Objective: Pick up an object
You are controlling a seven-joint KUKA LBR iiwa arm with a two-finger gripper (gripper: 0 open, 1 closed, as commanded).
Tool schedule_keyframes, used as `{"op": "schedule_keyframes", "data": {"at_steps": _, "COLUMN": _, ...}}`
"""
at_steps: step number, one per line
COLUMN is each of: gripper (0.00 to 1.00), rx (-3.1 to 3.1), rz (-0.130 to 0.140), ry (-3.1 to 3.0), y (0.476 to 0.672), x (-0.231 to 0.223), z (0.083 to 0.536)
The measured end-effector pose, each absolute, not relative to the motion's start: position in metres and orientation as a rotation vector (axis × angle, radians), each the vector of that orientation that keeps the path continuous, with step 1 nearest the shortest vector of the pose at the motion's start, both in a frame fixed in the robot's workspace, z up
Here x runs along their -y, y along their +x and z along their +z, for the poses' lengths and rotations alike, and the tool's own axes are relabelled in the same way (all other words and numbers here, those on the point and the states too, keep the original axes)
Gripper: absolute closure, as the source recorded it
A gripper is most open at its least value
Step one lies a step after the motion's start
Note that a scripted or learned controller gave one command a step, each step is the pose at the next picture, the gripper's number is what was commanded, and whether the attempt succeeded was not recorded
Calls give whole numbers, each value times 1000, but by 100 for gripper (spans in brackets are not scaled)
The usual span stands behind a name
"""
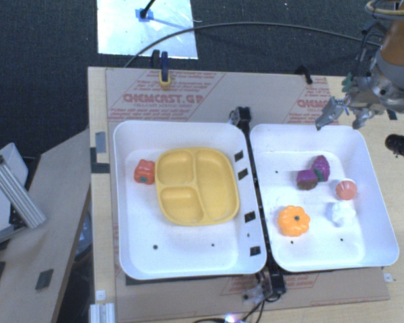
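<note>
End effector [345,115] open wide, empty, above right bin [377,247] far edge; should descend centred over orange pumpkin [293,221].

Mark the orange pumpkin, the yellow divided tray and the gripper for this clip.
orange pumpkin [293,221]: camera view, centre of its top, in the right bin.
yellow divided tray [196,185]: camera view, ridge where its compartments meet, in the left bin.
gripper [344,114]: camera view, midway between its fingertips, above the right bin's far edge.

yellow tray [196,184], orange pumpkin [293,221], purple toy [314,172], white bins [188,264]
</note>
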State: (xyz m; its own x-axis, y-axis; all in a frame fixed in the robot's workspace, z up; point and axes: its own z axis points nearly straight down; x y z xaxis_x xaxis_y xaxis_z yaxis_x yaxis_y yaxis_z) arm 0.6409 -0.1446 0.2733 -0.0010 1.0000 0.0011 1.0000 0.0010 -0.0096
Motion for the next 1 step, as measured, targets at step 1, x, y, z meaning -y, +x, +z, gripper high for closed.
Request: {"op": "schedule_keyframes", "data": {"at_steps": 1, "gripper": 0, "rx": 2226, "rz": -1, "ry": -2219, "y": 643, "x": 144, "z": 281}}
